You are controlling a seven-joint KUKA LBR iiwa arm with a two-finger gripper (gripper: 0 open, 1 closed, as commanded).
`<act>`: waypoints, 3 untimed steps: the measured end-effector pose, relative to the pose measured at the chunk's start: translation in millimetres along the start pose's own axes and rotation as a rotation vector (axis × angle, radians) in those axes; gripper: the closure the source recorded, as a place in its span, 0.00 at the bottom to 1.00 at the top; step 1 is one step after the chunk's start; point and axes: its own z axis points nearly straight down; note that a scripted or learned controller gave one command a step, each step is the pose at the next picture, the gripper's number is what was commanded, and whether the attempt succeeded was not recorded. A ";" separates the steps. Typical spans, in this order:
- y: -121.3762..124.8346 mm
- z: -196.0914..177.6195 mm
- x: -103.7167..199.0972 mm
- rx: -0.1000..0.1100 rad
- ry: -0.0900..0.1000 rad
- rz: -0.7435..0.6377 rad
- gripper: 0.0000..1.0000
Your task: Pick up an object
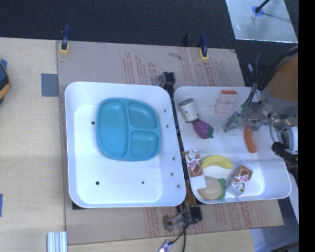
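**Tool over right bin — grip state undetermined**

The tool [240, 121] sits low in the right bin [283, 185], just beside the orange sausage [250, 140]; opening cannot be told. Purple eggplant [202, 128] and banana [216, 162] lie nearby — untouched.

A pale wooden surface [21, 156] fills the lower part of the view, with a brown cardboard sheet [126, 67] printed in red laid over it and held at its far edge by two clamps [64, 40]. A grey tape patch [49, 84] sits on the wood at left. Beyond the far edge lies dark carpeted floor [121, 9], with a light grey square [260, 12] marked in blue.
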 end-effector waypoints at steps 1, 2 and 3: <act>54.7 3.9 45.9 0.006 0.004 0.001 0.00; 54.0 3.9 -3.9 0.005 0.003 0.003 0.00; 54.1 4.2 -2.9 0.007 0.004 0.000 0.00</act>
